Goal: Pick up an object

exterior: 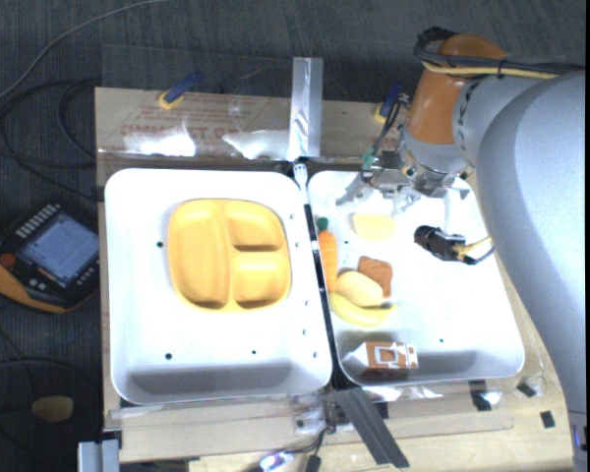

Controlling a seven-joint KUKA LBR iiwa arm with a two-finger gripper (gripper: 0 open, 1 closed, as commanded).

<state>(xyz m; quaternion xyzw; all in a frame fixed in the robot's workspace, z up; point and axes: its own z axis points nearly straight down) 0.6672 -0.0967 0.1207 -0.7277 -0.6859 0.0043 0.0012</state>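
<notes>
From here I cannot tell whether the gripper (398,187) is spread or closed. Its tip blurs at the far end of the right bin (492,332), just beyond a pale yellow disc (374,227) lying there.

Bright overhead light, blown-out whites, soft focus, dim surroundings

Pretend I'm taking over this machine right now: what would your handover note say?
Gripper: over the far end of the right bin, just beyond the pale disc; nothing visibly held.
Also in that bin: carrot by the left wall, brown piece, bun, banana, small box near the front.
In the left bin: yellow tray.
Done: nothing lifted.
Left: grasp one thing and raise it.
</notes>
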